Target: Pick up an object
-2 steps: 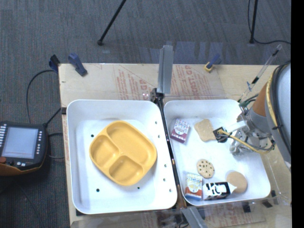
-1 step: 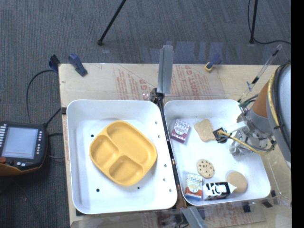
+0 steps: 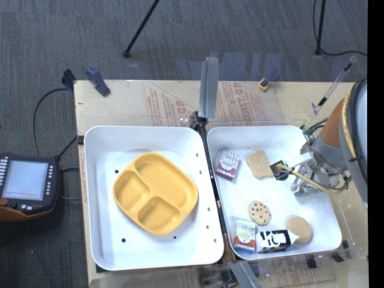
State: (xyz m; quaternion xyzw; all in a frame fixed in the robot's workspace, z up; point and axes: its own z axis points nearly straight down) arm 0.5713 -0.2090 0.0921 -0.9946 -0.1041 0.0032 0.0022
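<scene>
The right bin [image 3: 312, 212] holds several small things. A maroon and white packet [image 3: 227, 164] and a tan toast slice [image 3: 258, 163] lie at its far side. A chocolate-chip cookie [image 3: 259, 212] is in the middle. A round tan bun [image 3: 299, 229], a black and white carton [image 3: 275, 240] and a small orange and white carton [image 3: 244, 234] sit along the near edge. My gripper [image 3: 302, 186] hangs over the right part of this bin, to the right of the toast and above the bun, with nothing seen in it.
The left bin [image 3: 102, 161] bears a yellow divided plate [image 3: 155, 192]. A metal post [image 3: 209, 92] stands behind the wall between the bins. A handheld control pendant [image 3: 27, 185] lies on the floor at the left. Tripod legs stand behind the bench.
</scene>
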